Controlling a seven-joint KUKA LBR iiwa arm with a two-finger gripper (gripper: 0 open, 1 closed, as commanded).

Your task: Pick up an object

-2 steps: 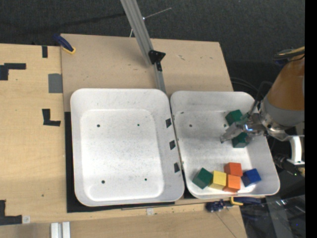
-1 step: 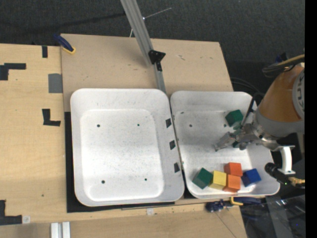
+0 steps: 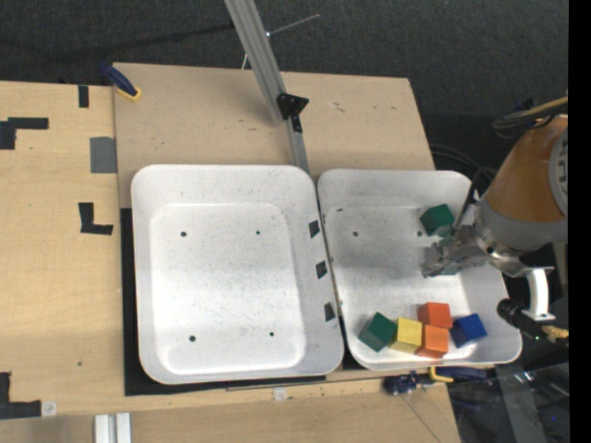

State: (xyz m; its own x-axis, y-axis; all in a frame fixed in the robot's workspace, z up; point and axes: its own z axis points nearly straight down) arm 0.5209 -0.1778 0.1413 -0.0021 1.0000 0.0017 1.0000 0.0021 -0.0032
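Note:
In the right bin (image 3: 369,201) a green block (image 3: 437,218) lies alone near the far right side. My gripper (image 3: 443,257) hangs low over the bin floor just in front of that block, close to it but apart, with nothing visibly held. Along the bin's near edge sits a cluster: a dark green block (image 3: 377,330), a yellow block (image 3: 408,332), two orange blocks (image 3: 435,315) (image 3: 434,341) and a blue block (image 3: 469,329). The arm's orange band (image 3: 526,178) covers the bin's right rim.
The left bin (image 3: 148,247) adjoins the right one, with black clips (image 3: 319,268) along the shared wall. A slanted metal pole (image 3: 263,53) rises from behind the bins. A blue and yellow tool (image 3: 122,81) lies at the bench's far left.

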